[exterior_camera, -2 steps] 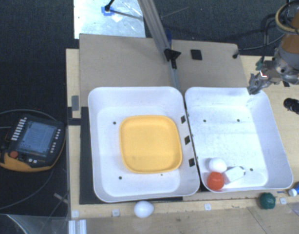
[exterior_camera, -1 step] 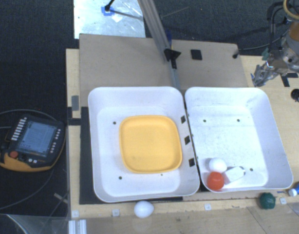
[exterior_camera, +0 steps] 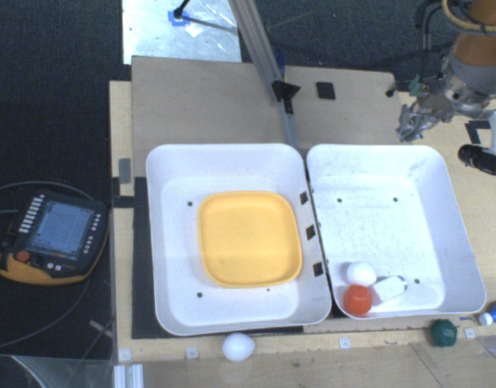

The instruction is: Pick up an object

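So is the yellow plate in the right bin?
No, the yellow plate lies in the left bin; the right bin holds the small balls.

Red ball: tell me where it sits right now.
The red ball lies in the right bin, at its near left corner, just below a white ball and beside a small white object.

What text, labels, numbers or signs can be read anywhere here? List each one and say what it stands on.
None can be read.
The handheld controller left of the bins has a lit screen and rows of buttons, but any writing there is too small and blurred.
The small white object beside the red ball in the right bin bears dark marks, too blurred to read.
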Motion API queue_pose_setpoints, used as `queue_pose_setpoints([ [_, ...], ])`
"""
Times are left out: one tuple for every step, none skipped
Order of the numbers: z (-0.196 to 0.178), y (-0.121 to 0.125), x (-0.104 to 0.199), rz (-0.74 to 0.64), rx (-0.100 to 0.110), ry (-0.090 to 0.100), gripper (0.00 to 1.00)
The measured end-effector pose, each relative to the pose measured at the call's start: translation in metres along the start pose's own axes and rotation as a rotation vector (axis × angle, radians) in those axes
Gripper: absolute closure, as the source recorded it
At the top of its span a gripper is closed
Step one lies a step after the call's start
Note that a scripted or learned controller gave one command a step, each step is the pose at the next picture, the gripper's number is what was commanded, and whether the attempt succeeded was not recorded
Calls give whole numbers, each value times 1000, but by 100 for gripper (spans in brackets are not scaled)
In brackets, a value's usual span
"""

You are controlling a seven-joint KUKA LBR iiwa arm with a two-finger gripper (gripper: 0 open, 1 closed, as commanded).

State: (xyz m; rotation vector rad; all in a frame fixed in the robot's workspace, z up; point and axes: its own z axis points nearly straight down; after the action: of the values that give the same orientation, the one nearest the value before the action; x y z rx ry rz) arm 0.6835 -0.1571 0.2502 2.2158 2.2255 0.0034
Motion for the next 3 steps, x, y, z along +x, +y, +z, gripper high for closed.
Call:
queue_pose_setpoints([
  [-4, -1, 45, 1, 0, 0, 100],
  [-3, 9, 101, -1, 1, 1, 100],
  [11, 10, 158, 0, 2, 0, 100],
])
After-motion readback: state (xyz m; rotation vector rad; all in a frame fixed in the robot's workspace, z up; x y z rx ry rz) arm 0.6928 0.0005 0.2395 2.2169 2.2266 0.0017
